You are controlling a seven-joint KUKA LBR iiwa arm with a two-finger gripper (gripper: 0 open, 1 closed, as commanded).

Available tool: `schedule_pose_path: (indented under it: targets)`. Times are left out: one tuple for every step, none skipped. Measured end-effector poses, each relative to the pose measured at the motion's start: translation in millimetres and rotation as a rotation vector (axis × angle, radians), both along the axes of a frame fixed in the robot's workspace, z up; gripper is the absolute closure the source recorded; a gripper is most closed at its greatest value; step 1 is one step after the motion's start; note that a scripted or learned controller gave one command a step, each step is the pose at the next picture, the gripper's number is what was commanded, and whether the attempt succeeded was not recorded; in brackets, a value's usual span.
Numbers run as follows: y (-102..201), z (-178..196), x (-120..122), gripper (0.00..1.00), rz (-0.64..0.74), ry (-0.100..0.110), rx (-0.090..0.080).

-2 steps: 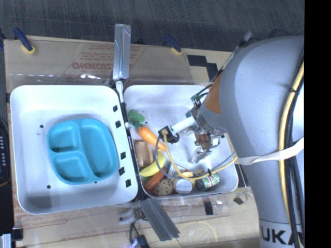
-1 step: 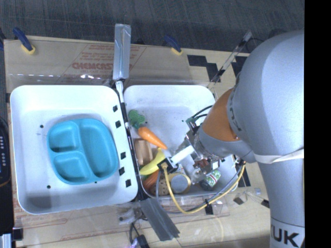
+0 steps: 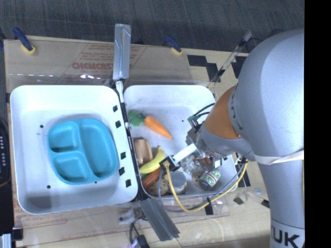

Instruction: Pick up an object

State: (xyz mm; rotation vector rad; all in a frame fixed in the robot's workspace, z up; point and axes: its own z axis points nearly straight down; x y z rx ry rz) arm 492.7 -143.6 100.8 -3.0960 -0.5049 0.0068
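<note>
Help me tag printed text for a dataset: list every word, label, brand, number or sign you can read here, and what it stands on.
"CHEMCRS", roughly, in red on the cardboard sheet behind the left bin; blurred, ending unclear.
A smaller red line above it: too blurred to read.
"UK" on the arm, cut by the picture's lower edge.
Green label on the can: too small to read.

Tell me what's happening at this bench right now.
The grey arm reaches into the right bin, with its gripper low over the clutter near a small green-labelled can. Nothing is visibly held. A carrot and a banana lie further left in that bin. The left bin holds a blue divided tray.
</note>
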Motion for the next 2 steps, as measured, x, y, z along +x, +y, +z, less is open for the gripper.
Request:
schedule_pose_path:
  targets:
    - [110.5, 92.6, 57.1, 1.00, 0.040, -0.007, 0.002]
    - [211.2, 89.6, 29.9, 1.00, 0.368, 0.001, 0.001]
